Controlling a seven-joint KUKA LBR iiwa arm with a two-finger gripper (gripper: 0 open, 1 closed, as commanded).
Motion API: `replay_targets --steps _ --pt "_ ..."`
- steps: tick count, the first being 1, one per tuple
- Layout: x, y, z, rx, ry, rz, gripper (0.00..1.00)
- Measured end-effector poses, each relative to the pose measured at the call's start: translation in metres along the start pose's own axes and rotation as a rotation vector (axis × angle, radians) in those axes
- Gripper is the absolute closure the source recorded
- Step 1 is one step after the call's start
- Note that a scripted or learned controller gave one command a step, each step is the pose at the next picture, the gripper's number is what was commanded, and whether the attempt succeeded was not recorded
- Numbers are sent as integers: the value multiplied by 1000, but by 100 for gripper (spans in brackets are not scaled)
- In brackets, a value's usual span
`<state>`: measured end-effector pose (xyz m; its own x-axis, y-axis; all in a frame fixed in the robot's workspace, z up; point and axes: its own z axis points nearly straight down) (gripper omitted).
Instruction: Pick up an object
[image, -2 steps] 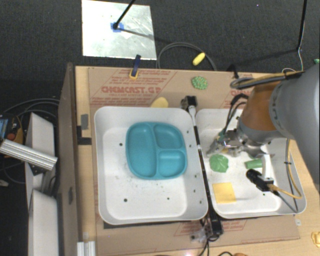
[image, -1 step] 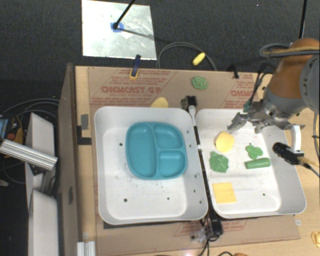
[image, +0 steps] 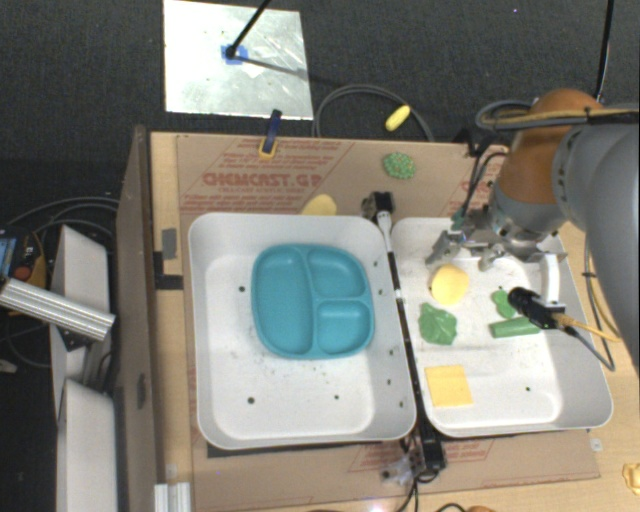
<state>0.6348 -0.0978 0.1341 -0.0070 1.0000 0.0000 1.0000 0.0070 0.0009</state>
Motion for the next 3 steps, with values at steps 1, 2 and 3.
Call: replay_targets --steps 1,2,3 --pt "3 -19 52 3 0 6 0" --pt "4 -14 36 -9 1 3 100" --pt "-55 -42 -55 -8 -5 11 100"
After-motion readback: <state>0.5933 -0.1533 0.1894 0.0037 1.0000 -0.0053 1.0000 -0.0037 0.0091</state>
